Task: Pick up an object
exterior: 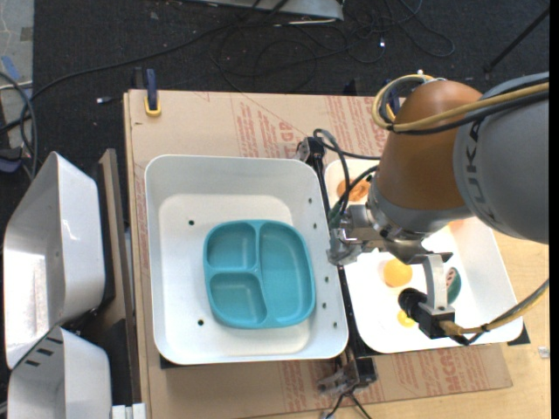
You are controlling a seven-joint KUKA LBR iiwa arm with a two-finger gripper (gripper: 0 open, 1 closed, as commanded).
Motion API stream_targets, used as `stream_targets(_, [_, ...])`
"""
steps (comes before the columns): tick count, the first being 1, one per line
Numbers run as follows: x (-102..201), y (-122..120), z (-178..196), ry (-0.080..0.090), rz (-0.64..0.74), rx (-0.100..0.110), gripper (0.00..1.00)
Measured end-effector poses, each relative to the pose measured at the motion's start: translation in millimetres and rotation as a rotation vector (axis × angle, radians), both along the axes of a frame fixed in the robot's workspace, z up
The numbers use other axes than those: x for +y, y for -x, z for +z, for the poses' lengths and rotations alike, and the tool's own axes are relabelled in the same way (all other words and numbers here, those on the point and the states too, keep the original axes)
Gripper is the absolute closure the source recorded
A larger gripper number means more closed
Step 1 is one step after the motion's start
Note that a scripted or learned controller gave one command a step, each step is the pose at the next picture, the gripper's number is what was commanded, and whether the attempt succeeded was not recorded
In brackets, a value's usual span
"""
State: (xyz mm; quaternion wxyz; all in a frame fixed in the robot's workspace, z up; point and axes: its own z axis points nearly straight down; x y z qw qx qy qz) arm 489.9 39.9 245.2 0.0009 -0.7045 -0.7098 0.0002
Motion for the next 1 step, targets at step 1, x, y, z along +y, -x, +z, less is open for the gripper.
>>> stream_targets(1, [46.9, -13.6, -7.3, 0.001, 0.001, -0.002, 1.0])
